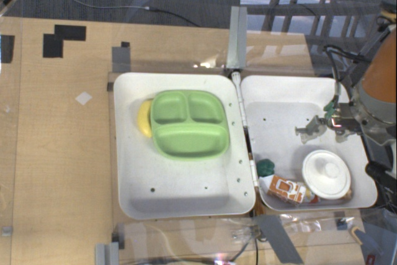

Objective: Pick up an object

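In the right bin (279,105), a white round bowl (326,173) sits near the front right corner. An orange and white packet (287,190) lies along the front wall beside it. A small dark green object (265,167) rests just left of the packet. My gripper (312,128) hangs over the middle right of this bin, just behind the white bowl and apart from it. Nothing shows in its grasp. The left bin (180,186) holds a green divided plate (188,123), with a yellow object (144,119) partly tucked under its left edge.
A grey metal post (236,40) stands behind the divider between the bins. Cables (338,62) and the arm's body (379,90) crowd the right bin's far right side. The wooden bench (56,152) stretches out to the left.
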`<state>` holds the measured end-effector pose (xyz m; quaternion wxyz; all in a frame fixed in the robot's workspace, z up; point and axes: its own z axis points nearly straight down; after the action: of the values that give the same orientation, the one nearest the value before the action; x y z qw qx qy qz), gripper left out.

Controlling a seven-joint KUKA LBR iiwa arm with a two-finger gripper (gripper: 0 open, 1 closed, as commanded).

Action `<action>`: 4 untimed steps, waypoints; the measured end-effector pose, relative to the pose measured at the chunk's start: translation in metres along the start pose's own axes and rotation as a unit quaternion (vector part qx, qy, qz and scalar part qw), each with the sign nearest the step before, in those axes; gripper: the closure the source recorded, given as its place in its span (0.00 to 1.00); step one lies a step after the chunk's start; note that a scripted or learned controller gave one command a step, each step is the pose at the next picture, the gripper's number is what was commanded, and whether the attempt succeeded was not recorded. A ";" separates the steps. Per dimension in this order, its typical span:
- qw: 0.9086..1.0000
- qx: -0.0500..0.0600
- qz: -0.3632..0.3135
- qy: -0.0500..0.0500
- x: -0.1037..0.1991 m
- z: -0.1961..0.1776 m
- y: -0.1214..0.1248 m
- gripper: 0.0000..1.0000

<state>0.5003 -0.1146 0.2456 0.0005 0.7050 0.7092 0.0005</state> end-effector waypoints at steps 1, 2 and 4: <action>1.000 -0.005 -0.018 -0.001 -0.010 0.147 0.001 0.00; 0.978 -0.011 -0.207 -0.006 0.011 0.152 0.021 0.00; 0.979 -0.004 -0.202 -0.001 0.002 0.157 0.055 1.00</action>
<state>0.5551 -0.1121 0.0885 0.0043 0.5473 0.8369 0.0028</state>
